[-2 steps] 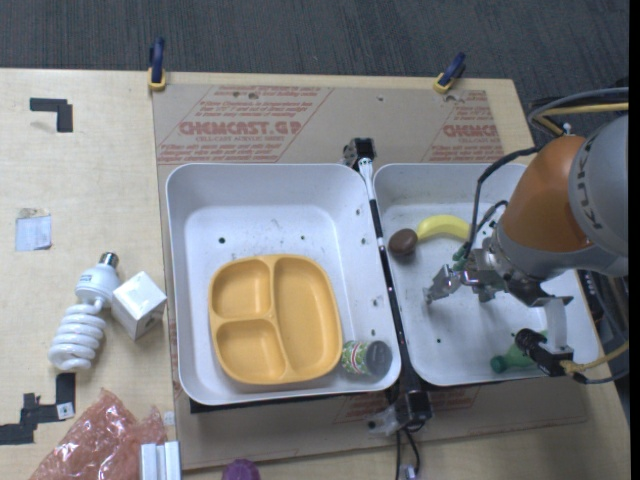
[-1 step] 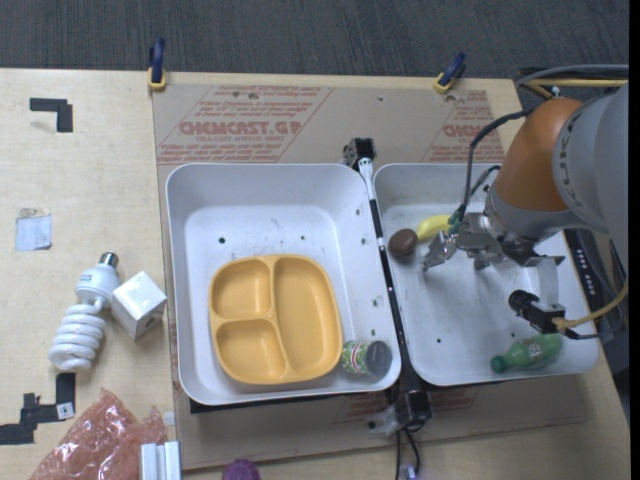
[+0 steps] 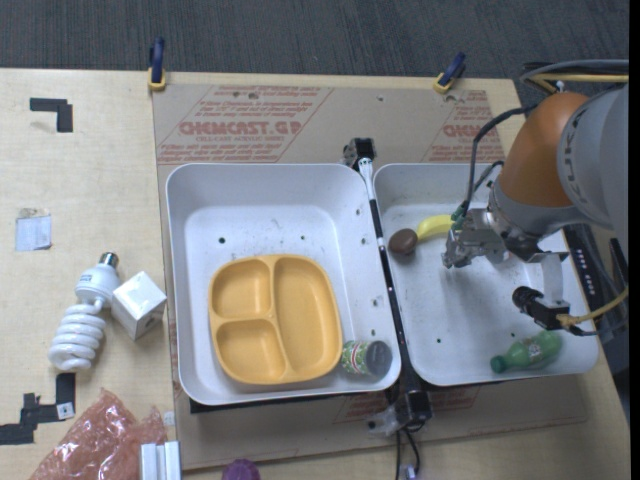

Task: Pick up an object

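Looking down over the bench, I saw the gripper (image 3: 458, 255) hanging low in the right bin (image 3: 440, 358), just right of a yellow banana (image 3: 434, 227) whose near end sat almost beside it. A brown round object (image 3: 402, 242) lay a little further left, by the bin's wall. A green bottle (image 3: 527, 352) rested well apart toward the near right corner. Whether the tool was spread or closed, I could not tell, and nothing showed in its grasp. The left bin (image 3: 190, 268) held a yellow divided plate (image 3: 275, 318) and a small can (image 3: 364, 358). Red print on the brown board (image 3: 240, 118) behind read "CHEMCAST".
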